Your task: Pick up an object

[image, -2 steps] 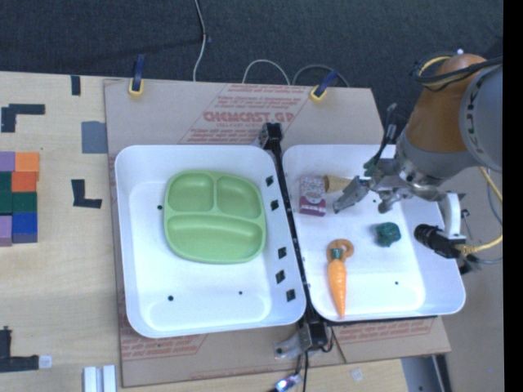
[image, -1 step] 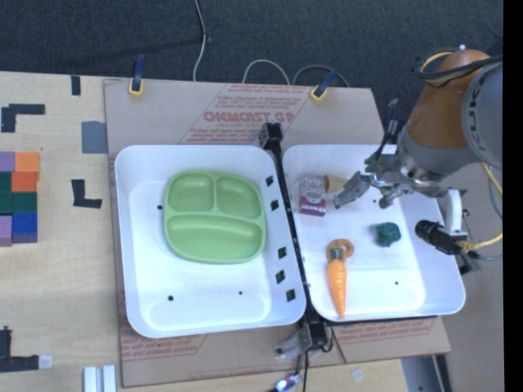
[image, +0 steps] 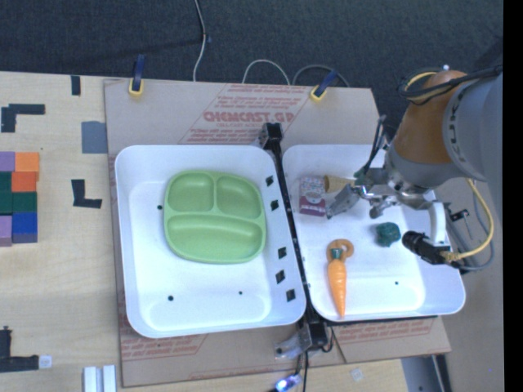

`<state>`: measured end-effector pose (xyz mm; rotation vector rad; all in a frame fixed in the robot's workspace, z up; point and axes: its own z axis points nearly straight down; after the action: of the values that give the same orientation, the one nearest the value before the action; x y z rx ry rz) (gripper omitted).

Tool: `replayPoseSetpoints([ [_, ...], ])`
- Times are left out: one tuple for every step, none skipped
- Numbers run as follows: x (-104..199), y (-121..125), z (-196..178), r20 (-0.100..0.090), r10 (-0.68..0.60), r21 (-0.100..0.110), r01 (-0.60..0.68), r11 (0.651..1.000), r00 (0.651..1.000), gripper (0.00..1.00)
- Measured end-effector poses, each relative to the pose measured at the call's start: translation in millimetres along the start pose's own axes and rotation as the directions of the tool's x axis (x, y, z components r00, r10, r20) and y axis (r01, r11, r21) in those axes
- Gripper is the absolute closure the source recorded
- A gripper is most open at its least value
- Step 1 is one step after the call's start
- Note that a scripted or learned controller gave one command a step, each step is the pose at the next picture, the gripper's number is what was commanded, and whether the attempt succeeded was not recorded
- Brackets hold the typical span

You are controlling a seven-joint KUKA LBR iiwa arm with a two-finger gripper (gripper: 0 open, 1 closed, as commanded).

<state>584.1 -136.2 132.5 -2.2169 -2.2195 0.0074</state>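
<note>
Arm is reaching in from the right, hanging over the right bin [image: 441,300]. Gripper [image: 359,198] is sitting low, its fingers spread apart, nothing between them. One finger is pointing toward the small purple packet [image: 312,196], which is lying just beside it near the divider. Teal lump [image: 387,234] is resting close below the wrist; toy carrot [image: 337,276] is lying further toward the front. Green divided plate [image: 215,216] is occupying the left bin [image: 139,300]. Judging this as the approach step: nothing lifted yet. Next move is calling for centring over one object, then closing.
</note>
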Motion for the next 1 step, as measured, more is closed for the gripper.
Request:
replayPoseSetpoints([
  [0.6, 0.2, 50.3, 0.002, -0.001, -0.006, 0.001, 1.000, 1.000, 0.00],
])
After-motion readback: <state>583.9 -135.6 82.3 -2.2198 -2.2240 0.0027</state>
